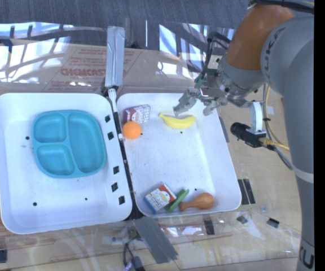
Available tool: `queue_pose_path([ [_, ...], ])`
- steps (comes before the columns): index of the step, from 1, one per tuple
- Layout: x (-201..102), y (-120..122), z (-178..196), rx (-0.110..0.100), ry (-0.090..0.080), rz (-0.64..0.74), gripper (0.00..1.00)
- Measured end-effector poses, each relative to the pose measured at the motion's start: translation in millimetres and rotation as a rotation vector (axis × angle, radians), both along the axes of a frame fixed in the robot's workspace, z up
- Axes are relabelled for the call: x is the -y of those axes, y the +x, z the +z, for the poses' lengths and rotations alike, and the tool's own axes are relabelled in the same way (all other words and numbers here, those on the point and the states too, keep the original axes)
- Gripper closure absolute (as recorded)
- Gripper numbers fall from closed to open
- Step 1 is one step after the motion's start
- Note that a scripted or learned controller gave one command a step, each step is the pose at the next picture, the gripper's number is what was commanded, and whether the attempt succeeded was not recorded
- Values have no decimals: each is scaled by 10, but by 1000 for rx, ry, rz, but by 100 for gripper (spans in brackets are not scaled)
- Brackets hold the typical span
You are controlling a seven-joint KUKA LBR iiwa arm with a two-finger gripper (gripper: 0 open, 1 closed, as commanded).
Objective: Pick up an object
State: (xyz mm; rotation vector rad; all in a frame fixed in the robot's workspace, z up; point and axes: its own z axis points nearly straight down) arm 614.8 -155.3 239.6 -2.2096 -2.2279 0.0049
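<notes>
Fingers spread and holding nothing, the gripper (pixel 197 103) is hovering just above the banana (pixel 178 121) at upper centre of the right bin (pixel 227 168), needing a straight, centred descent.

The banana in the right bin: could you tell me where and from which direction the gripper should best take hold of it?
Probably at the middle of the banana, coming straight down from above. It lies flat on the floor of the right bin, long axis running left-right in the camera view, so fingers closing across its narrow width should fit. The gripper hangs just above it, and the orange ball sits well clear.
</notes>
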Motion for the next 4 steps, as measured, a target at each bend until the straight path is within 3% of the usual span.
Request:
queue_pose_path([
  [1, 285, 428, -1471, 5, 0, 108, 0],
  [2, 272, 431, -1374, 3, -1, 114, 100],
  [3, -316, 431, -194, 7, -1, 16, 100],
  [4, -326, 431, -108, 3, -1, 21, 100],
])
